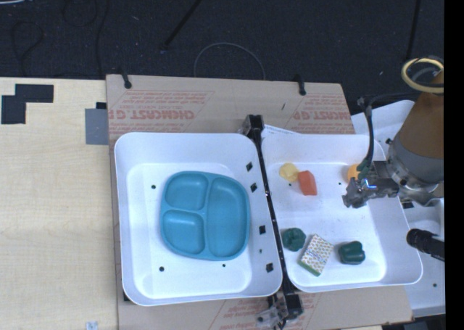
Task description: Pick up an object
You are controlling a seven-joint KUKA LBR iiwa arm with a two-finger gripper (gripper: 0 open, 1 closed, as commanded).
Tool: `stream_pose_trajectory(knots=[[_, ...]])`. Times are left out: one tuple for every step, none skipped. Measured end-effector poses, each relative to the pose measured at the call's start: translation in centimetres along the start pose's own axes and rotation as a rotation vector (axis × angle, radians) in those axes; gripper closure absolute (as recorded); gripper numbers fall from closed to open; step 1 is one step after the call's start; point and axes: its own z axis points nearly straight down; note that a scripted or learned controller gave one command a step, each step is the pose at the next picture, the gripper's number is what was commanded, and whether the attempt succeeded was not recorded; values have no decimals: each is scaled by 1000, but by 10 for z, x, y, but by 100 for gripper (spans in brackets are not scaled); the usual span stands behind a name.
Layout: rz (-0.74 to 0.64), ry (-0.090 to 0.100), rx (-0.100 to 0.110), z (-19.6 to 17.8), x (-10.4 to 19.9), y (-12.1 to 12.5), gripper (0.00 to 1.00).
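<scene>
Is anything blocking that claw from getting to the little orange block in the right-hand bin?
Nothing visible does. The gripper sits near the right bin's right side, and bare white floor lies between it and the orange block. The yellow piece sits beyond the block.

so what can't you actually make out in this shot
- Gripper, camera view: dark and small against the wrist, so finger state is unreadable.
- Small orange-yellow thing beside the gripper: partly hidden by it, identity unclear.
- Arm: cut off by the right edge.
- Patterned block: print too small to read.
</scene>
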Motion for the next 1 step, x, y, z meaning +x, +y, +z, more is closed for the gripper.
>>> stream_pose_trajectory(knots=[[-1,0,2,4,57,21,100]])
